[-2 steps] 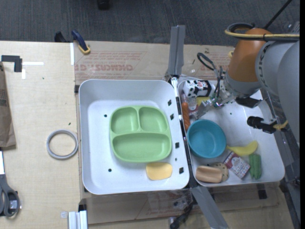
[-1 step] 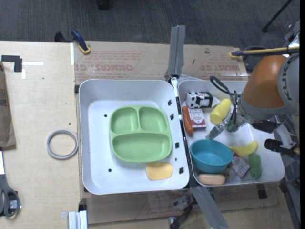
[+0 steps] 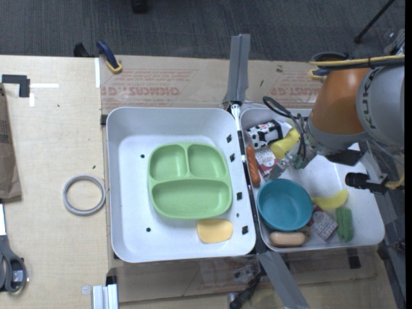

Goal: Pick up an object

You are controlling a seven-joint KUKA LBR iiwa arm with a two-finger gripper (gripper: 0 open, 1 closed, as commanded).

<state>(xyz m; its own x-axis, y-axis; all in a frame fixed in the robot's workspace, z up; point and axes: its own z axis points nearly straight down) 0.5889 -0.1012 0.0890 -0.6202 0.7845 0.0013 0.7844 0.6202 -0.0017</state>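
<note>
**Over the right bin: arm positioned for a pick**

Above the right bin (image 3: 367, 234), the arm (image 3: 360, 102) covers its gripper, whose state cannot be told. No object appears lifted; the next move probably calls for a descent onto one. Candidates there: blue bowl (image 3: 284, 203), banana (image 3: 331, 201), sausage (image 3: 288, 239). The left bin (image 3: 122, 192) holds a green tray (image 3: 189, 180) and yellow sponge (image 3: 214, 230).

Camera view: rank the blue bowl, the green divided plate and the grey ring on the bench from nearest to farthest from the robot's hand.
The hand is low in the right bin.
1. Blue bowl: same bin, just toward the view's bottom from the hand.
2. Green divided plate: in the left bin.
3. Grey ring: on the bench, left of both bins.
</note>
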